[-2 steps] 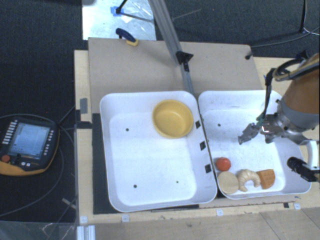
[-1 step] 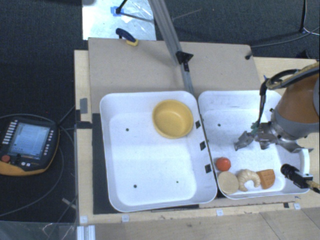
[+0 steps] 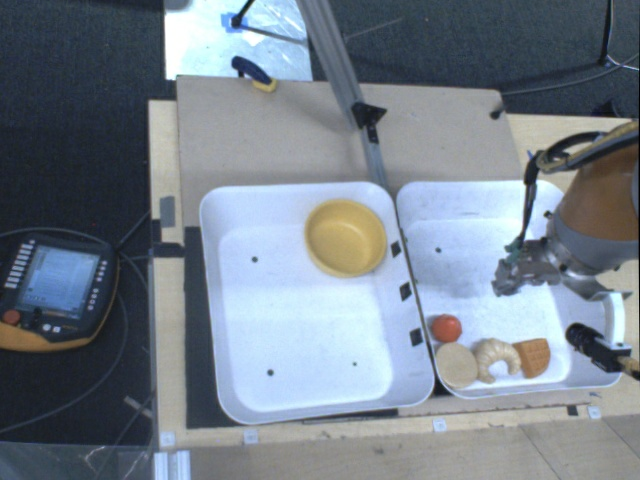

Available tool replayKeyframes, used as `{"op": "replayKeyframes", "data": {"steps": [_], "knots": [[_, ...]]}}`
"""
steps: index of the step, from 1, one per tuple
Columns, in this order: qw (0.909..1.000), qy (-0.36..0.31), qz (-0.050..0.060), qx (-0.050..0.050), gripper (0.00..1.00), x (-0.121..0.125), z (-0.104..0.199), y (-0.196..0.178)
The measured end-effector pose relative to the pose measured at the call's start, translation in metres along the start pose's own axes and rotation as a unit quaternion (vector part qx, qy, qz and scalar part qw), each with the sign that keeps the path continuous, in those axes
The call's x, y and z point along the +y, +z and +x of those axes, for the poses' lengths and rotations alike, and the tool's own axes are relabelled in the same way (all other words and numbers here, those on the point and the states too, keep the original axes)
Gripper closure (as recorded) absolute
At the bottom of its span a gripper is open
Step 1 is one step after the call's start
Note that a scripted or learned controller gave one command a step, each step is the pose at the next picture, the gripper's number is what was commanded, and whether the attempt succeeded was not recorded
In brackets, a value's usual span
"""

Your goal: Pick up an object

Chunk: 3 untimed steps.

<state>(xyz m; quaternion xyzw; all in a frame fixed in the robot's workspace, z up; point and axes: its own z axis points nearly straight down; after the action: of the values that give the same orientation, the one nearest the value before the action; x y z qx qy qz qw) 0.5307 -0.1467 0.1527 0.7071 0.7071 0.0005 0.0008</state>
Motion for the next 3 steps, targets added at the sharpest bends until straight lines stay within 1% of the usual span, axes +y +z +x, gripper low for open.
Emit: {"op": "replayKeyframes", "data": {"steps": [2, 3], "knots": [[1.0000, -0.001, -0.002, 0.000, 1.00, 0.006, 0.018, -0.113], [1.0000, 0.000, 0.000, 0.000, 1.00, 0.007, 0.018, -0.132]]}}
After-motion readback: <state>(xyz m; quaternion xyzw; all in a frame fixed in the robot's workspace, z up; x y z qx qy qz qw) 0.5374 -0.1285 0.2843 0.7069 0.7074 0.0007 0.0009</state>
